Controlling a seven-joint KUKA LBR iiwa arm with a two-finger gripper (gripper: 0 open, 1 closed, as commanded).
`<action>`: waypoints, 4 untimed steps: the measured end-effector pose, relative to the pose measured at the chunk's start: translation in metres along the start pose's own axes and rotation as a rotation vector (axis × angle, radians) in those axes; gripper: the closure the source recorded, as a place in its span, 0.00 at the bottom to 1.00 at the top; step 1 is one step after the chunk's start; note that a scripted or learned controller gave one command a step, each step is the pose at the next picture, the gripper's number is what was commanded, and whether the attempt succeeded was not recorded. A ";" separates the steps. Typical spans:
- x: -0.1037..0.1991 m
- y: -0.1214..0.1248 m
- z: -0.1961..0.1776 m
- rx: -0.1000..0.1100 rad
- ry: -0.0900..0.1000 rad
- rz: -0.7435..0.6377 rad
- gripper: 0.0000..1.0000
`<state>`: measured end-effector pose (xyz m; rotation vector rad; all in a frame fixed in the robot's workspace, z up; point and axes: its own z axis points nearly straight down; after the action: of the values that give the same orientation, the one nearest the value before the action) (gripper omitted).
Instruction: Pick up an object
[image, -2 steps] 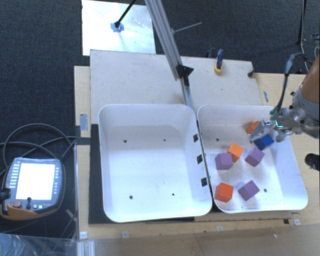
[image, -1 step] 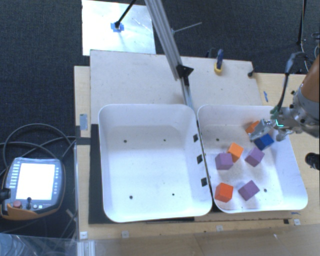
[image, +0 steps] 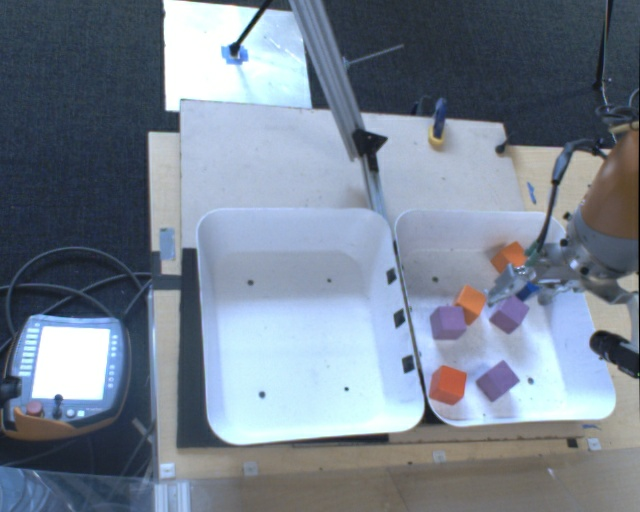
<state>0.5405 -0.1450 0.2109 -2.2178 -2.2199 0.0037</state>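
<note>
The right bin (image: 590, 390) holds several small cubes. Orange cubes lie at the back (image: 508, 256), in the middle (image: 470, 299) and at the front left (image: 448, 384). Purple cubes lie at the left (image: 448, 322), the middle (image: 509, 314) and the front (image: 497, 380). My gripper (image: 508, 286) hangs low over the middle of this bin, between the middle orange cube and the middle purple cube, just above the latter. I see no cube held in it.
The left bin (image: 215, 300) stands beside the right one. A slanted metal pole (image: 340, 90) crosses the board behind the bins. A teach pendant (image: 65, 375) lies off the bench at the left. A yellow clamp (image: 438, 135) sits at the board's back edge.
</note>
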 end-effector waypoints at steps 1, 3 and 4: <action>-0.002 -0.001 0.063 0.001 0.001 -0.001 0.00; -0.005 0.005 0.084 -0.024 -0.008 -0.002 1.00; -0.001 0.009 0.020 -0.013 -0.003 -0.004 1.00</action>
<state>0.5496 -0.1465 0.1909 -2.2215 -2.2325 -0.0074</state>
